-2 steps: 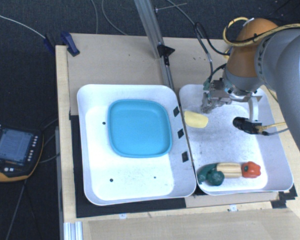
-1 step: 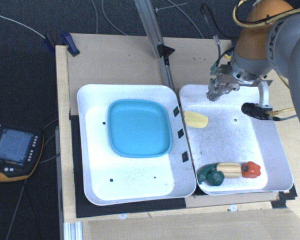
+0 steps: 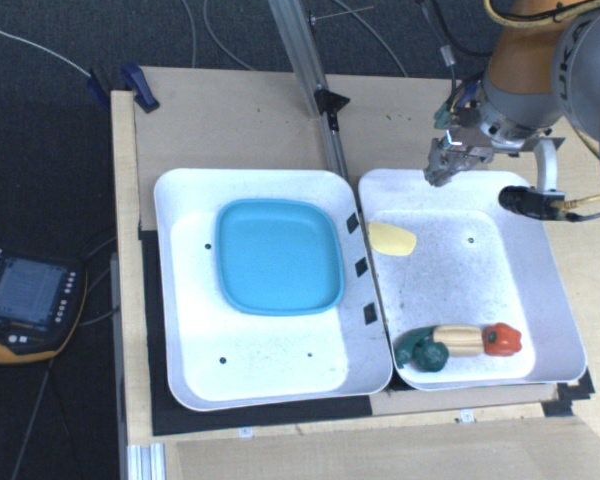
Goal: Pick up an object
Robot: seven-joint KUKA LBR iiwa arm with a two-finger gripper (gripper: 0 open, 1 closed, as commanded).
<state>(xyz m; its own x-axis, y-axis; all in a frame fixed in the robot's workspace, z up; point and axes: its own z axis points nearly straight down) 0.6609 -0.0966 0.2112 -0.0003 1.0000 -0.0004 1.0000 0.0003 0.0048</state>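
Observation:
My gripper [image 3: 442,171] hangs above the far rim of the right bin [image 3: 540,268], near its back edge, with nothing visible between its fingers. A pale yellow piece [image 3: 391,239] lies at the right bin's left wall, below and left of the gripper. Along the bin's near edge lie a dark green object [image 3: 423,352], a tan roll [image 3: 458,340] and a red tomato-like object [image 3: 501,339], side by side and touching.
The left bin [image 3: 180,298] holds a square blue plate [image 3: 279,256]. A slanted metal pole [image 3: 300,38] rises behind the bins. A pendant [image 3: 25,298] lies on the floor at left, with cables trailing across the floor.

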